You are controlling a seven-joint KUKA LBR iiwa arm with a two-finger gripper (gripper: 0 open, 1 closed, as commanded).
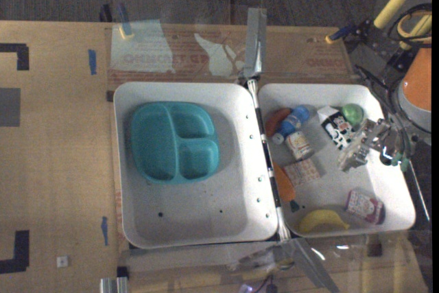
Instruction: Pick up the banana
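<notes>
i am reaching in from the right, and my gripper [355,153] is hanging over the right bin [394,178], above its bare white floor near the middle-right. how wide it is standing, i cannot tell from this view, and nothing is showing in my grasp.

the banana [324,221] is lying at the near edge of the right bin, curved and yellow, well apart from me and below-left of where i am hovering. a small pink packet [364,206] is sitting just beside it to the right. an orange item [285,185] is lying along the bin's left wall. farther back, a black-and-white carton [336,129], a green ball [352,113], a blue bottle [295,120] and a small can [299,145] are clustering together.

the left bin [233,209] is holding a teal divided plate [174,141].
</notes>
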